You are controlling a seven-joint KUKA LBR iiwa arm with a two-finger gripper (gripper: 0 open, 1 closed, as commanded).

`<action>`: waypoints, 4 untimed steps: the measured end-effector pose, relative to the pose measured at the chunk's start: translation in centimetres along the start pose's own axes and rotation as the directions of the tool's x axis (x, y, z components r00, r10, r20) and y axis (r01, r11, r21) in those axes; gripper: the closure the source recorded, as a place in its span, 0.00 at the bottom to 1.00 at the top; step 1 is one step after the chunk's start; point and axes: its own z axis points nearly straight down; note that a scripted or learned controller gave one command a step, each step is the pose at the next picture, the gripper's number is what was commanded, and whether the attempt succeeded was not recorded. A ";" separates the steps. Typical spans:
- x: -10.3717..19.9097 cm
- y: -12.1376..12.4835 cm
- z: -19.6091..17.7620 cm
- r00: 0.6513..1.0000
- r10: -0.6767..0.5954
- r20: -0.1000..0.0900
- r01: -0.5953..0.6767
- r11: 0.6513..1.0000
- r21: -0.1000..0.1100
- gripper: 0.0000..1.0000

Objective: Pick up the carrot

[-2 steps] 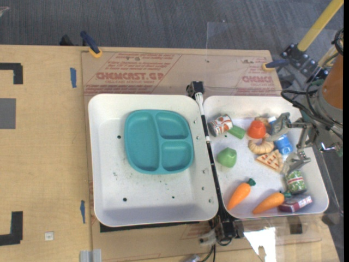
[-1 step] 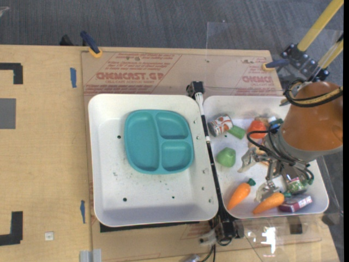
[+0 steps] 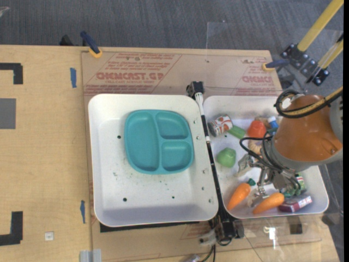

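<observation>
Two white bins sit side by side on the bench [image 3: 43, 146] as I watch from the overhead camera; the left bin [image 3: 103, 201] carries a teal divided plate [image 3: 158, 141] near its middle, with small dark specks scattered on the floor around it; the right bin [image 3: 322, 198] holds the clutter I care about. I see the carrot [image 3: 238, 196] lying tilted near the right bin's front edge, towards its front left corner, its green tip pointing up and to the right; a second orange piece [image 3: 270, 202], similar in shape, lies just beside it to the right, and a purple item [image 3: 297, 203] rests against the front right corner. Nearer the back edge I make out a red-and-white can [image 3: 220, 124], an orange-red item [image 3: 256, 129] and a green piece [image 3: 226, 157] closer to the middle. My arm, with its orange band [image 3: 305, 132], hangs over the right half of that bin; the gripper [image 3: 265, 185] points down between the carrot and the second orange piece; the fingers look parted, though cabling blurs them, and I see nothing clamped between them.
</observation>
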 end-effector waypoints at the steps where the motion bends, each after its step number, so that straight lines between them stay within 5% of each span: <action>1: 0.0 -0.2 0.0 0.936 -0.352 0.012 0.352 0.936 0.007 0.00; 2: -0.4 -4.7 -19.0 0.972 -0.233 0.007 0.233 0.972 0.008 0.00; 3: 1.2 -6.8 -2.4 0.934 -0.356 -0.011 0.356 0.934 -0.013 0.00; 4: 0.8 -6.2 0.0 0.867 -0.498 -0.002 0.498 0.867 0.003 0.00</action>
